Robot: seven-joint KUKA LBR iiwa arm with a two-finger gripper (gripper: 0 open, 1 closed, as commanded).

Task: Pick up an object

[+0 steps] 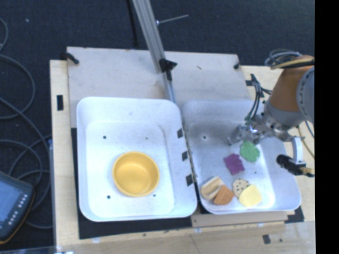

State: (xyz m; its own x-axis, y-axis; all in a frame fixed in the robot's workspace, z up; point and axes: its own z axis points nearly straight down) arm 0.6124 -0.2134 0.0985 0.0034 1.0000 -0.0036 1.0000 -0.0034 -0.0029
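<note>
From my console I have the gripper (pixel 244 136) low inside the right bin (pixel 212 118), with the green object (pixel 250 152) just below its tip and apparently touching it. I cannot tell how the gripper stands from this slanted view, and nothing shows as held, so I treat the pick as not yet made. To do this step well I would centre the tool squarely over the green piece before closing, because the purple block (pixel 233 163) lies just beside it on the left and could get nudged or pinched along with it. I would also descend straight and slowly, since the piece looks small and rounded and might squirt sideways. The other 4 items, a tan wedge (pixel 211 185), an orange piece (pixel 224 196), a spotted cookie (pixel 240 185) and a yellow lump (pixel 250 196), sit well nearer the front rim. The yellow bowl (pixel 135 173) rests alone in the left bin (pixel 95 120).
</note>
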